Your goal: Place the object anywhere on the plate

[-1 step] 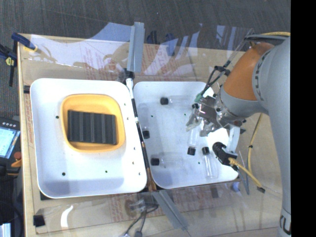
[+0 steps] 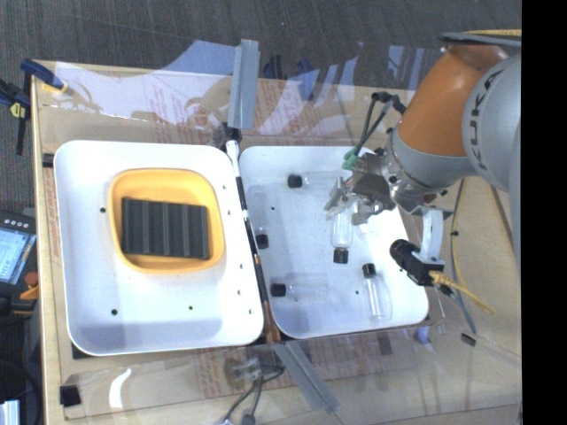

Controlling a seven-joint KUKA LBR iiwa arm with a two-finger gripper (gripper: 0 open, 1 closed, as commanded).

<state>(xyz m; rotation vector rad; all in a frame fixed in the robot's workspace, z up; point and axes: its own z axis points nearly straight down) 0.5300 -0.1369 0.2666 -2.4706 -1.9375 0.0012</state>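
Arm: I am reaching in from the right, my orange band and grey wrist hanging over the far right corner of the right bin (image 2: pixel 266 321).
Gripper: my gripper (image 2: pixel 347 204) is pointing down and leftward, hovering over the upper middle of that bin's floor.
Grip state: I cannot tell how my grip is standing; the metal parts are blurring together from this angle.
Vial below me: a clear vial (image 2: pixel 340 235) with a black cap is lying just under my gripper, cap end pointing away from me toward the near edge; whether I am touching it, I cannot tell.
Second vial: another clear vial (image 2: pixel 376 295) is lying nearer the camera and a little to my wrist side, black cap toward me.
Third vial: a faint clear vial (image 2: pixel 299 288) is lying well below and left of my gripper.
Small cap: a black cap (image 2: pixel 294 181) is sitting just left of my gripper.
Plate: the yellow plate (image 2: pixel 168 184) with its dark ribbed insert is sitting in the left bin (image 2: pixel 80 308), well apart to my left.
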